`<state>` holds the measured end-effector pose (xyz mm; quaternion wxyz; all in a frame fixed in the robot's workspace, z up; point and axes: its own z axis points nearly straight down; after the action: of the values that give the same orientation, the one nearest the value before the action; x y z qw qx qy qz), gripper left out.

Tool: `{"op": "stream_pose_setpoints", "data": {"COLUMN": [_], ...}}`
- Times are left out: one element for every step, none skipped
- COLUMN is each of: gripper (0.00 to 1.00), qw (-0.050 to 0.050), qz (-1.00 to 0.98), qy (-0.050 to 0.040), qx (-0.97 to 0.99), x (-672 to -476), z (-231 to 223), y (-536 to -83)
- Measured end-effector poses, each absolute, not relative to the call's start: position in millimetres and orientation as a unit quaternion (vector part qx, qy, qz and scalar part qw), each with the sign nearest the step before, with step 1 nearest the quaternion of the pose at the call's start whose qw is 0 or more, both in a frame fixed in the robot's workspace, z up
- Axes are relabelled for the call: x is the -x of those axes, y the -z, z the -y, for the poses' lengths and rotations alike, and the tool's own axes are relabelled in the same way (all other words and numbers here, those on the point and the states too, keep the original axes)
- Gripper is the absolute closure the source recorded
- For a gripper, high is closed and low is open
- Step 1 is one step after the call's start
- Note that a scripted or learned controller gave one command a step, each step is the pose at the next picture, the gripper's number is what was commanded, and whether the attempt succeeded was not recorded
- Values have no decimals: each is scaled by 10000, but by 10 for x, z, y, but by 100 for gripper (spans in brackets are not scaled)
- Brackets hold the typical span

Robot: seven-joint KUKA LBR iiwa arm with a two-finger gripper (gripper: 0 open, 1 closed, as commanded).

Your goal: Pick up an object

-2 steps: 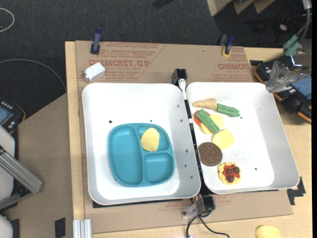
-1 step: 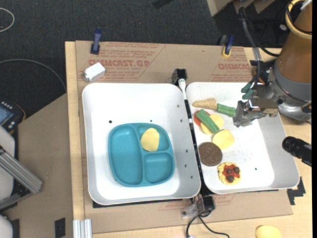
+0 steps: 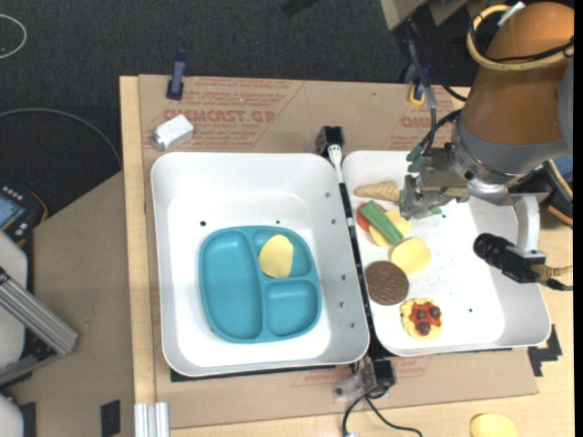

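Note:
My gripper [image 3: 414, 206] hangs over the upper middle of the right bin [image 3: 510, 330], its tip just right of a green and red vegetable toy [image 3: 379, 222]. A tan cone-shaped piece [image 3: 377, 190] lies to the gripper's left. Below it sit a yellow block [image 3: 411, 255], a brown round cookie [image 3: 387, 282] and a small pizza toy [image 3: 422, 317]. Nothing shows between the gripper and these toys as held.
The left bin [image 3: 182, 198] holds a blue divided tray [image 3: 223, 285] with a yellow piece [image 3: 276, 256] in its upper right compartment. A white clip [image 3: 173, 132] lies on the cardboard behind the bins. A yellow object [image 3: 492, 424] sits at the bottom edge.

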<state>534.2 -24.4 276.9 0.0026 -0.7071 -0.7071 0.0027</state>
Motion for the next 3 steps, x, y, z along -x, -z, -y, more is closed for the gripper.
{"op": "stream_pose_setpoints", "data": {"gripper": [100,100,100], "qw": [-6,32,-10], "qz": [7106,7066,7092], "qy": [28,-31,23], "qx": [7036,7076,7050], "x": [-5178,-4769,-4875], "z": [-534,-435,-1023], "y": [-3211,-2808,-3154]}}
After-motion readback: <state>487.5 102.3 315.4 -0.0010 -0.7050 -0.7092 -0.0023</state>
